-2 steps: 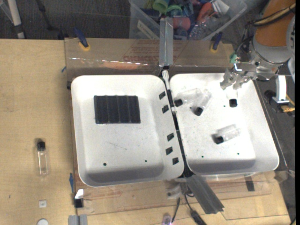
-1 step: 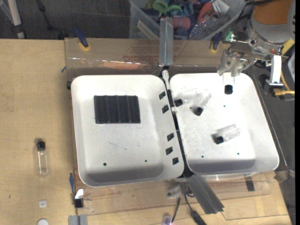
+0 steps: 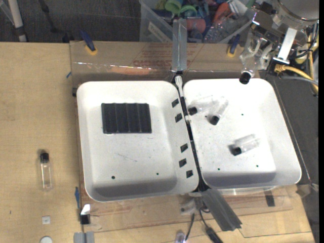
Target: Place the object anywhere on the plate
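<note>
A black ridged plate (image 3: 126, 118) lies flat in the left white bin (image 3: 91, 181), toward its back. My gripper (image 3: 251, 54) hangs at the upper right, above the back rim of the right bin (image 3: 283, 166). A clear vial (image 3: 246, 67) hangs from it between the fingers, black cap down. In the right bin, two more clear vials with black caps lie close together (image 3: 207, 107) near the divider. A third vial (image 3: 244, 145) lies toward the middle.
A raised divider with black tabs (image 3: 183, 135) separates the bins. A clear tub of colourful items (image 3: 202, 6) stands behind them. Another vial (image 3: 45, 171) lies on the wooden bench at the left. Cables and hardware crowd the upper right.
</note>
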Controlling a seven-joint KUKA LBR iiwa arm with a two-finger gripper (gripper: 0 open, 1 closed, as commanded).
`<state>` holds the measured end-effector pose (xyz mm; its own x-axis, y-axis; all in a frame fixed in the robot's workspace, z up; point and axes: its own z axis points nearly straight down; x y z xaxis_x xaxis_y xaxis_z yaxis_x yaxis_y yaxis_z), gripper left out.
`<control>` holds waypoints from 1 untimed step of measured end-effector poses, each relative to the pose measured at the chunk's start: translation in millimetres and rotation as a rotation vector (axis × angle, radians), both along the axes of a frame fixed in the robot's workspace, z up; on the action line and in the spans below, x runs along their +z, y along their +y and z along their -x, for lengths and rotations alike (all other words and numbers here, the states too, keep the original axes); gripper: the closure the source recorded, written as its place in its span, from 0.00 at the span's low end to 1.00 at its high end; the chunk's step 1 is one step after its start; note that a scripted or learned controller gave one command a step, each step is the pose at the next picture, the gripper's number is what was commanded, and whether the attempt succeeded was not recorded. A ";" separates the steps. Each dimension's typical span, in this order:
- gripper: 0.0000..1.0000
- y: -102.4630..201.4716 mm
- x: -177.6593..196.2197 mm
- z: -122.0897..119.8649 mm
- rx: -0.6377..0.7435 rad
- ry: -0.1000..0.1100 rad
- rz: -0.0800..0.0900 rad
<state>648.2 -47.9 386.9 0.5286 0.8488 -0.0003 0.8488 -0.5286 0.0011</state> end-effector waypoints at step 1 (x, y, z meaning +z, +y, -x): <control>1.00 -32.0 48.2 -18.7 -0.655 0.000 -0.001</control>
